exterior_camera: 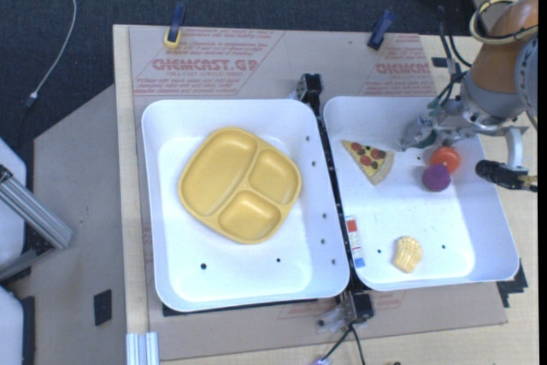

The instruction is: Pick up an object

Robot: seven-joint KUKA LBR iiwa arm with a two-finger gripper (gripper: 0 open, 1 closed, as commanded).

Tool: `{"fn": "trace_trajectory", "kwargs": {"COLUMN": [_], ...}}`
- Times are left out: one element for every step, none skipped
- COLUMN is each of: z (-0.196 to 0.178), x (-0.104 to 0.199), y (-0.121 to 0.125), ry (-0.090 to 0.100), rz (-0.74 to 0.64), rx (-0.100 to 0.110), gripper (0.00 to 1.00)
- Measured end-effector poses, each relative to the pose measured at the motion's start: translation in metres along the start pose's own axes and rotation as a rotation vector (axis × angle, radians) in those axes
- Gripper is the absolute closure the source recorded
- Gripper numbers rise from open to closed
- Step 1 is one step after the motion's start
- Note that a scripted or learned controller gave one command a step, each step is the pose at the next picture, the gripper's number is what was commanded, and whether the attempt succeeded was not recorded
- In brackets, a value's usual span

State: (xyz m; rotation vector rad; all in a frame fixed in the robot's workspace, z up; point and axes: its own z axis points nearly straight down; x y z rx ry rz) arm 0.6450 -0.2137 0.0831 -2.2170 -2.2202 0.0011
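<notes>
In the right bin (479, 265), a toy pizza slice (370, 159) lies near the left wall. An orange ball (444, 156) and a purple ball (437, 178) sit touching each other toward the far right. A pale yellow ridged toy (408, 254) rests near the front. My gripper (420, 135) hangs low over the far part of this bin, just left of the orange ball and right of the pizza slice. Nothing shows in its grasp.
The left bin (171, 261) holds a yellow divided plate (240, 185). A black clamp (309, 86) sits between the bins at the back. The grey arm with its orange band (504, 21) comes in from the upper right. Cables run along the right side.
</notes>
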Motion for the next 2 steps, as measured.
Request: {"fn": "trace_trajectory", "kwargs": {"z": [-0.012, -0.070], "x": [0.000, -0.010], "y": [0.000, -0.001], "ry": [-0.003, -0.005], "rz": [-0.001, 0.001], "rx": [-0.002, -0.009], "gripper": [1.00, 1.00]}}
